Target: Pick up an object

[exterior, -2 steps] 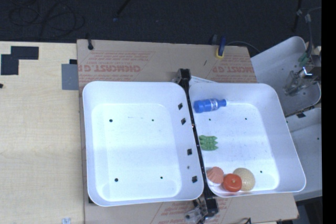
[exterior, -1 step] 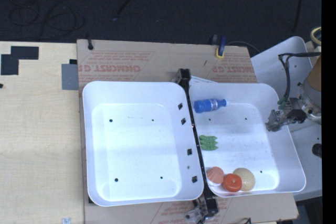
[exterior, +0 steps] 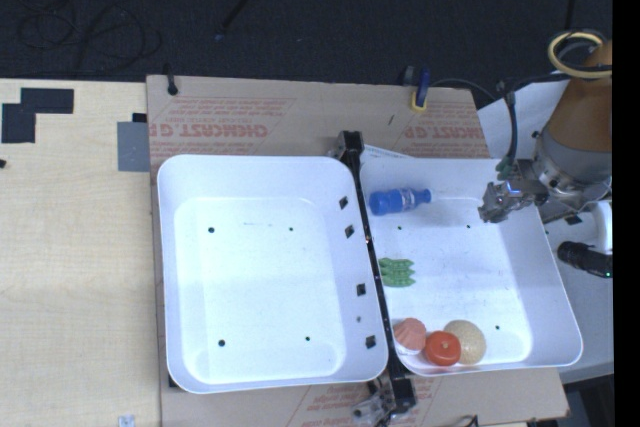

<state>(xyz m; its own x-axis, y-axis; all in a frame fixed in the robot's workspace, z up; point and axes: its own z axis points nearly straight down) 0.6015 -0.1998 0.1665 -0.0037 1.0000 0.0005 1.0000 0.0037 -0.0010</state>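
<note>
The right bin (exterior: 545, 260) holds a blue bottle (exterior: 399, 201) lying on its side near the far left corner. A small green pea pod (exterior: 396, 272) lies beside the bin's left wall. At the front lie a pink round piece (exterior: 409, 333), a red tomato (exterior: 442, 348) and a beige round piece (exterior: 467, 339), close together. My gripper (exterior: 495, 203) hangs over the bin's far right part, well to the right of the bottle. Nothing shows between its fingers.
The left bin (exterior: 170, 245) stands beside the right one, with a black clamp strip (exterior: 365, 260) along the shared wall. Both rest on cardboard (exterior: 260, 120). A blue and yellow clip (exterior: 420, 90) sits at the cardboard's far edge. Cables lie on the dark floor behind.
</note>
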